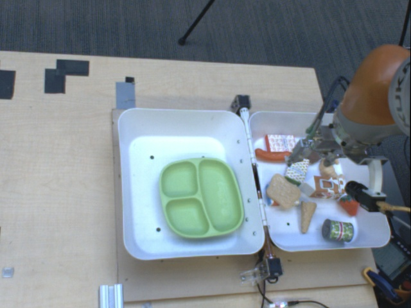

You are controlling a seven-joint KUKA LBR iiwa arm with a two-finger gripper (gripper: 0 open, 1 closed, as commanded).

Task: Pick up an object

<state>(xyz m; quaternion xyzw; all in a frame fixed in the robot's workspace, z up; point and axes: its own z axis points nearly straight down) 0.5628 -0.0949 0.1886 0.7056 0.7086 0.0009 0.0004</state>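
Nearest the camera stood the arm's orange band [379,85], with the grey wrist below it hanging over the right bin [379,239]. You had the jaws [307,147] low over the far-left part of that bin, and whether they stood apart or closed, or had anything between them, could not be told from the camera view; dark linkage hid the tips. Nothing showed as lifted.

Just beside the jaws lay a red-and-white packet [280,142] with a red sausage-shaped piece [270,155] touching its near edge. A small green-and-white patterned piece [297,171] sat directly under the wrist, and a tan slice of toy bread [283,191] lay nearer the camera, with a cone [307,215] and a green can [338,230] beyond it toward the bin's front. An orange-and-white carton [328,186] sat between them.

To do this step well, you probably needed one item singled out: the crowding near the packet made a clean grasp doubtful, so the can or cone, standing apart, looked like safer choices. The left bin [138,172] held a green divided tray [200,197], well apart from the work.
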